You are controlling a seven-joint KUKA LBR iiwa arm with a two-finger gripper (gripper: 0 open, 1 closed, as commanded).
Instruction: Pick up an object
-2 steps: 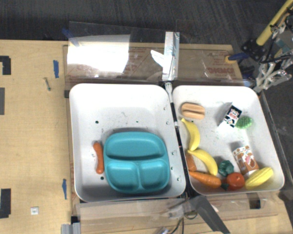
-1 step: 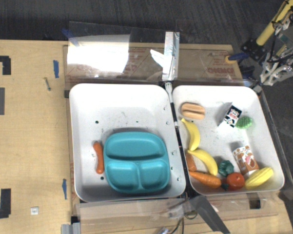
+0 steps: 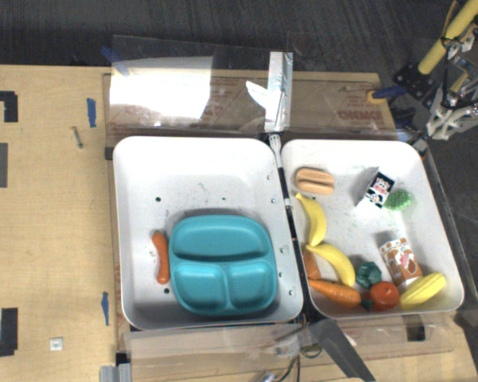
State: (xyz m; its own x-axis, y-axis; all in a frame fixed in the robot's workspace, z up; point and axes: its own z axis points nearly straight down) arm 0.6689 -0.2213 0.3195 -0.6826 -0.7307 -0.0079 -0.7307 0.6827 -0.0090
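Note:
The right bin [image 3: 429,183] holds several toy foods: a hot dog [image 3: 314,181], two bananas [image 3: 315,222] [image 3: 339,263], a carrot [image 3: 335,293], a tomato [image 3: 384,295], a small can [image 3: 400,261], a yellow lemon-like piece [image 3: 424,289], a black-and-white carton [image 3: 379,189] and a green broccoli-like piece [image 3: 398,200]. In the left bin [image 3: 143,173] lie a teal divided tray [image 3: 223,263] and an orange sausage [image 3: 161,257]. My gripper [image 3: 452,111] hangs outside the bins at the upper right, beyond the right bin's far corner, away from every object.
A yellow hose [image 3: 455,24] runs up from the arm at the top right. Clear plastic sheeting [image 3: 191,94] and a metal divider post [image 3: 278,90] stand behind the bins. The wooden bench [image 3: 40,213] stretches to the left.

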